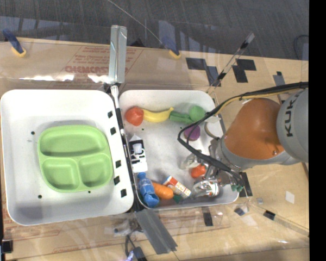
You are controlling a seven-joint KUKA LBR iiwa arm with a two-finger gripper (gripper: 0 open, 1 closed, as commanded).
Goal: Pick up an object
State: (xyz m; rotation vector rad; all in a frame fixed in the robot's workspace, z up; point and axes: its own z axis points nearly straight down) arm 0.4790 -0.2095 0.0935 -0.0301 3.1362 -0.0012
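1. Gripper [198, 170] low in right bin [163, 98], near front-right corner, over small orange-red piece [198, 172]; jaw state: cannot tell, cables in the way.
2. Centre on piece before closing.
3. Avoid carrot [163, 190] and blue bottle [146, 190] nearby.
4. Lift straight up.

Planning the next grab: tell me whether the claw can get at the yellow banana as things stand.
Probably yes. The banana lies uncovered along the far wall of the right bin, with only a red ball touching one end. The claw sits low in the same bin, near its front corner, so a short move across should do.
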